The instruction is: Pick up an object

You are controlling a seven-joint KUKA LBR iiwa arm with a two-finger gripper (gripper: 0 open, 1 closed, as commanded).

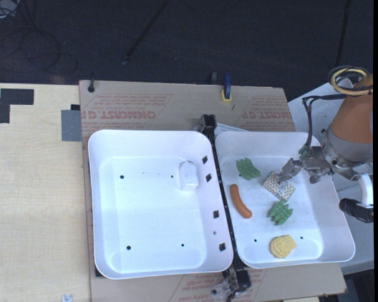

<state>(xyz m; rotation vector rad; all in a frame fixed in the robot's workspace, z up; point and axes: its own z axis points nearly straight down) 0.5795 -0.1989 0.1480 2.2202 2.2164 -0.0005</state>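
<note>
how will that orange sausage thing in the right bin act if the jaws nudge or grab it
The orange sausage looks round and elongated, so it would probably roll sideways if nudged. Its smooth skin may slip from a pinch near its ends. It lies flat on the right bin, so tipping seems unlikely.

I see my arm (pixel 356 121) come in from the right side. It is grey, with an orange band just above the wrist. The wrist bends down and points to the left. My gripper (pixel 288 170) is at the end of it, low down and leaning to the left. Its two fingers (pixel 294 166) are thin and grey. I cannot tell how they are set.
</note>
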